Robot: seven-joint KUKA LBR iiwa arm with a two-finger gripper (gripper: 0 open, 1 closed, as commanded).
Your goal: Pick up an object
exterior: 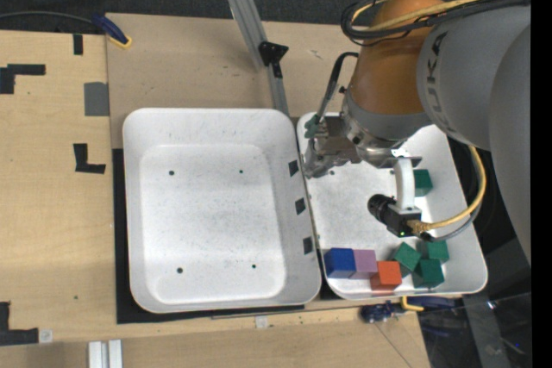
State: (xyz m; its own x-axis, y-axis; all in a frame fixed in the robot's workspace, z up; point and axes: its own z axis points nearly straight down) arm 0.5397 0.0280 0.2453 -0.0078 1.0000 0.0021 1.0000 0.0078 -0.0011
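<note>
The blocks sit in the near end of the right bin [461,271]: blue [341,262], purple [366,261], orange [388,273], green ones [421,261] beside them, one more green [422,181] farther up. My gripper [317,152] hangs over that bin's far left corner, well apart from them; I cannot tell how it is set. The left bin [138,185] lies beside.

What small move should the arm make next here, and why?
Probably shift the gripper toward the near end of the right bin before descending. It sits at the bin's far left corner over bare floor, while the blue block, orange block and green blocks cluster at the near edge.
</note>
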